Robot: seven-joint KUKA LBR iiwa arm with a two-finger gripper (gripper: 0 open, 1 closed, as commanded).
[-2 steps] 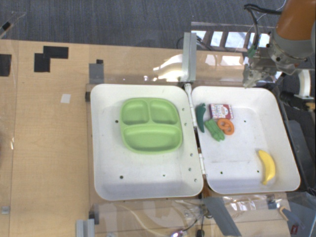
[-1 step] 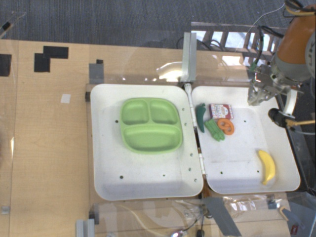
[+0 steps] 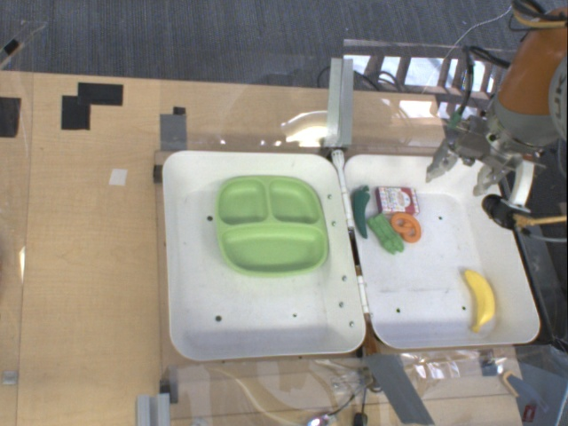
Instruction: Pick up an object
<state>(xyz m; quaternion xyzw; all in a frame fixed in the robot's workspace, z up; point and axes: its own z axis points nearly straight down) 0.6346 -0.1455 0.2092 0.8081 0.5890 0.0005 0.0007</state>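
With the gripper (image 3: 461,171) held open and empty over the right bin's (image 3: 444,313) back edge, a miss could easily be caused by the banana (image 3: 480,298) lying well apart, near the front wall.

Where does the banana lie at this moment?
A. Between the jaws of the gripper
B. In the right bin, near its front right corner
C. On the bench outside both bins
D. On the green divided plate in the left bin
B. The banana lies on the floor of the right bin near its front right corner, apart from the gripper at the bin's far side.
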